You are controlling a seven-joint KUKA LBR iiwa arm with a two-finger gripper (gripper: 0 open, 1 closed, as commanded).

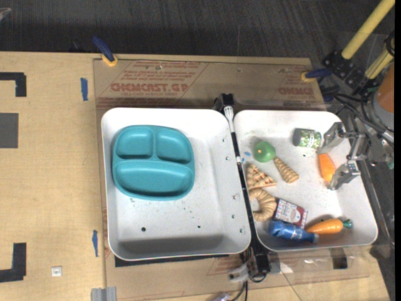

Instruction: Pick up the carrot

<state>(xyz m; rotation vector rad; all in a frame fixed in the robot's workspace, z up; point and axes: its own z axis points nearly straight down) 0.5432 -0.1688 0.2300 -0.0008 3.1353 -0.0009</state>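
Two orange items sit in the right bin (247, 127), and that is the main hazard we note. The carrot (326, 226), green-tipped, lies on its side at about 5 o'clock in that bin, touching the blue bottle (292, 232) on its 9 o'clock side and close to the bin's near wall. A second orange piece (326, 166) lies at 3 o'clock, right between the fingers of the gripper (339, 157).

The gripper's fingers stand spread, one at 12 o'clock of that orange piece and one at 5 o'clock; nothing is clamped.

Risks as we judge them:
- closing here would take the wrong orange piece, not the carrot, which lies well toward 6 o'clock from the gripper;
- at the carrot, a finger could land on the blue bottle or the red-and-white packet (290, 212) and push the carrot against the wall;
- the carrot's tapered, rounded body may squirt out of a pinch near either end.

The teal plate (152, 162) in the left bin (125, 231) plays no part.
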